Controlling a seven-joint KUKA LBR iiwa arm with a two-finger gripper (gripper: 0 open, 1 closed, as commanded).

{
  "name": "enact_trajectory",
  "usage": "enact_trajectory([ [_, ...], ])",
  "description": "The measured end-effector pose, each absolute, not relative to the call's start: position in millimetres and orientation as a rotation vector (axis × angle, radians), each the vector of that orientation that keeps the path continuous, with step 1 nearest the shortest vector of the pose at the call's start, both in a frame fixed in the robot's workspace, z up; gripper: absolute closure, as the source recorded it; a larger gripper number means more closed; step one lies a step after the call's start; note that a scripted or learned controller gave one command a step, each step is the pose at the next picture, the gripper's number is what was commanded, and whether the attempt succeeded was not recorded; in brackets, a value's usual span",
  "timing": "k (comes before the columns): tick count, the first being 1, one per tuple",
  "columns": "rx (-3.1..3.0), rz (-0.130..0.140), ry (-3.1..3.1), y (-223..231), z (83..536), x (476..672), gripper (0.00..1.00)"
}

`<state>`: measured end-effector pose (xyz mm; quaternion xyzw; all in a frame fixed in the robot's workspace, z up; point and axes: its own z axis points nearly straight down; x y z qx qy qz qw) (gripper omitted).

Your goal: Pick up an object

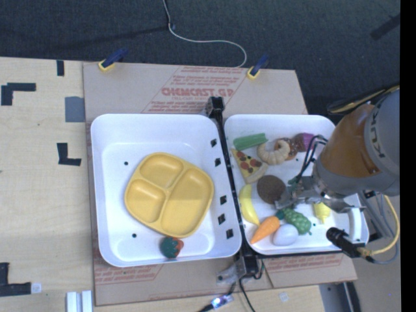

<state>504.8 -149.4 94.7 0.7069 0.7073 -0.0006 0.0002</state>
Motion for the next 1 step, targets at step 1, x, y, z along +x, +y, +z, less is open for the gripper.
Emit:
enact_trajectory([
  [1,2.219,0.002,2.221,-153.0,155.9,509.2,1.0],
])
